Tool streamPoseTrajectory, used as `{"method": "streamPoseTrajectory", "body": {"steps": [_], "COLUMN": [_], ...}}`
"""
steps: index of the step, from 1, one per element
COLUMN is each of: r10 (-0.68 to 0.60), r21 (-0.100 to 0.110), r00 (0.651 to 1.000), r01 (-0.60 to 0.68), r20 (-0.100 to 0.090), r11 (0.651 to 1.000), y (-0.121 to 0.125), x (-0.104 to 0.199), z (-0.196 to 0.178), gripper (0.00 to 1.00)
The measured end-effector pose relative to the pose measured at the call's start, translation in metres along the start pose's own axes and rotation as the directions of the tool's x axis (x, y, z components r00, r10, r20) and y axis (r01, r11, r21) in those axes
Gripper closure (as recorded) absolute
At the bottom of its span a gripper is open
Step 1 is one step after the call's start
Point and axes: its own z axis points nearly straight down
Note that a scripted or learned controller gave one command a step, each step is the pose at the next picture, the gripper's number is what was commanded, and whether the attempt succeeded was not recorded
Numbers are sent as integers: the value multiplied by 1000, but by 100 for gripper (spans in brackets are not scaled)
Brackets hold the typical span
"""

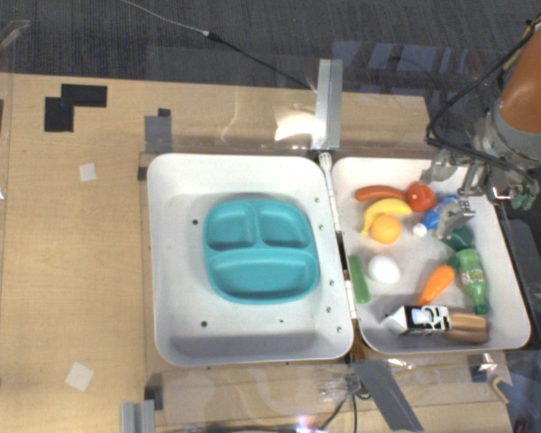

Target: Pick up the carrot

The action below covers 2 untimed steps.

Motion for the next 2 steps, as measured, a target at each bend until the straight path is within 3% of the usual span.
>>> {"method": "streamPoseTrajectory", "body": {"steps": [1, 2], "r10": [64, 210], "r21": [1, 0], "r00": [998, 978], "r01": [-64, -210], "r20": [10, 4], "r11": [998, 978], "y": [20, -31], "x": [45, -54], "z": [162, 149], "gripper": [0, 0]}}
